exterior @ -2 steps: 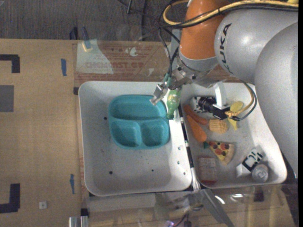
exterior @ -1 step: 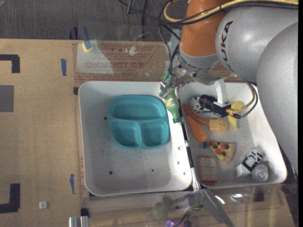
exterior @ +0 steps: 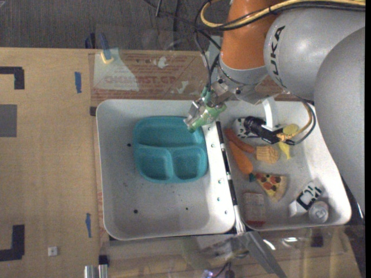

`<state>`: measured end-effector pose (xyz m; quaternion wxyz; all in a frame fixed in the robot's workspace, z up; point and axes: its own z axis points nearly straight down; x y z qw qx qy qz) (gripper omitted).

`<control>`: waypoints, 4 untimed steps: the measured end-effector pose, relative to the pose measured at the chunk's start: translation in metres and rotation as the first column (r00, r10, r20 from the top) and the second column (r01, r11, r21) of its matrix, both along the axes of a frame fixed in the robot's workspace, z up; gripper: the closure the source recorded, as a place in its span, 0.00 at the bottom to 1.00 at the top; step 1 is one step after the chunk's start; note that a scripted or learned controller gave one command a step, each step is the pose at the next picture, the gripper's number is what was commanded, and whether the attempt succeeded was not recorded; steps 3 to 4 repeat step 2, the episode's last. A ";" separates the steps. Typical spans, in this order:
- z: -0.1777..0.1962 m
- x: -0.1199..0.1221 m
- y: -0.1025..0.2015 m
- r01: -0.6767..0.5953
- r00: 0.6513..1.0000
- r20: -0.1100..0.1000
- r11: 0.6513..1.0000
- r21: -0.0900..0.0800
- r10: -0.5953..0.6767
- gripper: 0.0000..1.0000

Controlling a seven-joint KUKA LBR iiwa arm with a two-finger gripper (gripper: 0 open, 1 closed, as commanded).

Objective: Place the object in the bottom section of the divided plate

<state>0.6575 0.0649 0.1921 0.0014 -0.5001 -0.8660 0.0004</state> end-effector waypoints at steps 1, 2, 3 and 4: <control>0.009 0.002 0.001 -0.003 1.000 0.002 1.000 0.001 0.003 1.00; 0.009 0.002 0.001 -0.003 1.000 0.001 1.000 0.001 0.003 0.00; 0.009 0.002 0.001 -0.003 1.000 0.001 1.000 0.001 0.003 0.00; 0.009 0.002 0.001 -0.003 1.000 0.001 1.000 0.001 0.003 0.00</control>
